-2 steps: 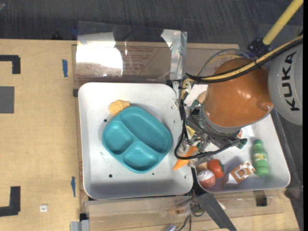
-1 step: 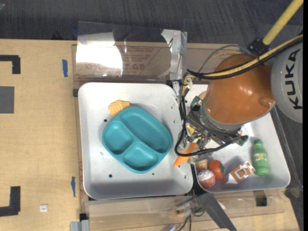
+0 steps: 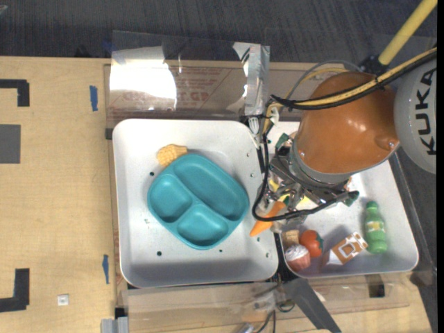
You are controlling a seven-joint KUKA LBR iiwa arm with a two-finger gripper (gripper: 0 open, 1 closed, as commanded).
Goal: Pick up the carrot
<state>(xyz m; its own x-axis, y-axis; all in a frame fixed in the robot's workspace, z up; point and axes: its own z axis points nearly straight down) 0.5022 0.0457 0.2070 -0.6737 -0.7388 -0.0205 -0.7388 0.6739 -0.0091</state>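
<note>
Bench carries two white bins side by side; right bin (image 3: 406, 252) nearest holds tomato (image 3: 311, 243), small box (image 3: 349, 248), green bottle (image 3: 374, 226), crowding floor; carrot (image 3: 267, 220) at divider between bins, orange tip poking toward left bin (image 3: 132, 207), just below gripper (image 3: 288, 200); grip state unreadable, wrist hides it; farther left, teal divided plate (image 3: 198, 200), corn (image 3: 171, 154) behind it, well clear
</note>
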